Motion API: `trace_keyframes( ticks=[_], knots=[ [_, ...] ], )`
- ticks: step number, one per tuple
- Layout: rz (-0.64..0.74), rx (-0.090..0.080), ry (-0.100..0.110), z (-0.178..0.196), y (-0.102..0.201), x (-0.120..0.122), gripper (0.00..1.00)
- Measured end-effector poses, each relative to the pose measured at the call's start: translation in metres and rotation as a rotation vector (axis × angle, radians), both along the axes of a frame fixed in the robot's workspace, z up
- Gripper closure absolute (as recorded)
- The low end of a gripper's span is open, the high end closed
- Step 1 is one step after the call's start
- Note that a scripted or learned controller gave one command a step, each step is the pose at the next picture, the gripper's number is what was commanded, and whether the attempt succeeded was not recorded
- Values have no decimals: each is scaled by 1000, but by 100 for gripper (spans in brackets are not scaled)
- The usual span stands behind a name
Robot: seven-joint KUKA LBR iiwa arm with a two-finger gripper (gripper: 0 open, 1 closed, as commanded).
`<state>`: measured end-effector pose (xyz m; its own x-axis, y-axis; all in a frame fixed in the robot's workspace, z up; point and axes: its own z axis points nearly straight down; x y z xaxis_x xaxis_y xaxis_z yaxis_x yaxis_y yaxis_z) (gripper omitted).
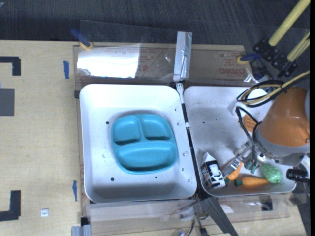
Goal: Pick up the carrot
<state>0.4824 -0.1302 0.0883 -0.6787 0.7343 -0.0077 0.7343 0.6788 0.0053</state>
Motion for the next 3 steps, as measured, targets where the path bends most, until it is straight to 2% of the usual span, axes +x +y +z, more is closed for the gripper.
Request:
trace_keyframes(
  ticks=[1, 2, 3],
  knots=[
    [-1, -1, -8, 11, 0, 2, 100],
    [-338, 4, 4, 97, 50, -2, 100],
    [-253, 4, 0, 213, 58, 23, 100]
  ],
)
